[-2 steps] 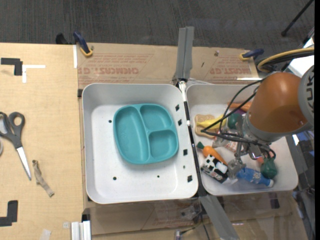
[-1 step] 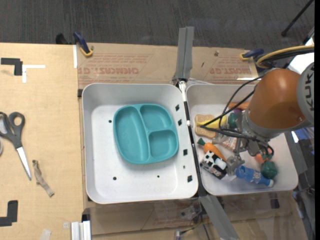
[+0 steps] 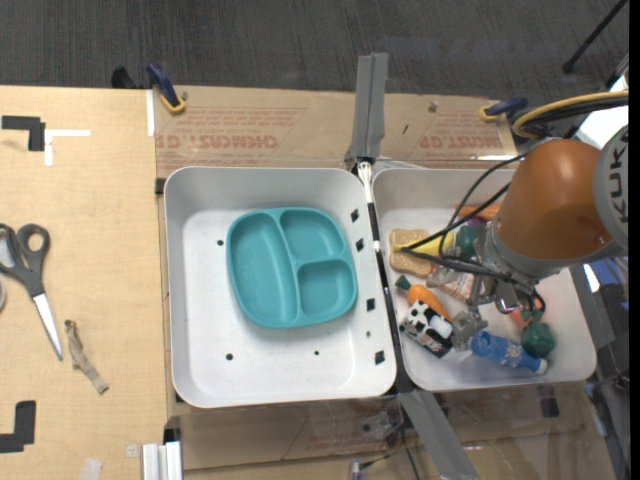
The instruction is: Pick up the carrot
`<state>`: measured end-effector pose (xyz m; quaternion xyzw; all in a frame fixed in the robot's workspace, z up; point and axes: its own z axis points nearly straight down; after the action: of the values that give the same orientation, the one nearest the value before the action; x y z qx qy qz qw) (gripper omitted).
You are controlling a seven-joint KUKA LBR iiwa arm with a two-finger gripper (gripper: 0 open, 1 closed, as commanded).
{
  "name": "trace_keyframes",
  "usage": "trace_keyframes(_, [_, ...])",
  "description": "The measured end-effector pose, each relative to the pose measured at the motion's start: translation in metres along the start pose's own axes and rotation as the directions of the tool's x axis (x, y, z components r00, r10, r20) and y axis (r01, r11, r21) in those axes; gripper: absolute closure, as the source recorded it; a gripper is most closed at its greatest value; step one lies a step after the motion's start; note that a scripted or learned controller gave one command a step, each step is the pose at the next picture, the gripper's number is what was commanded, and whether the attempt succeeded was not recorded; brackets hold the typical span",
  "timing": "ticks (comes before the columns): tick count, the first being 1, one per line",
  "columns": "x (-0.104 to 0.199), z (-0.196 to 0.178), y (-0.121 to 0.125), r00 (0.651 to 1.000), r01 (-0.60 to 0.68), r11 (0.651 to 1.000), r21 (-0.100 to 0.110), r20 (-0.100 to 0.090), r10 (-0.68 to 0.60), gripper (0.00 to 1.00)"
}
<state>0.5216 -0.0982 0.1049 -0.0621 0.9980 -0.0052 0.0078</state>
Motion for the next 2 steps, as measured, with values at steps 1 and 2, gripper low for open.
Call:
trace_keyframes(1, [-0.007, 0.000, -0.002, 0.997, -0.077, 0.997, -0.003, -0.001, 0.077, 0.00])
trace_keyframes(2, [-0.102, 0.001, -0.031, 0.993, -0.116, 0.993, -0.007, -0.002, 0.116, 0.00])
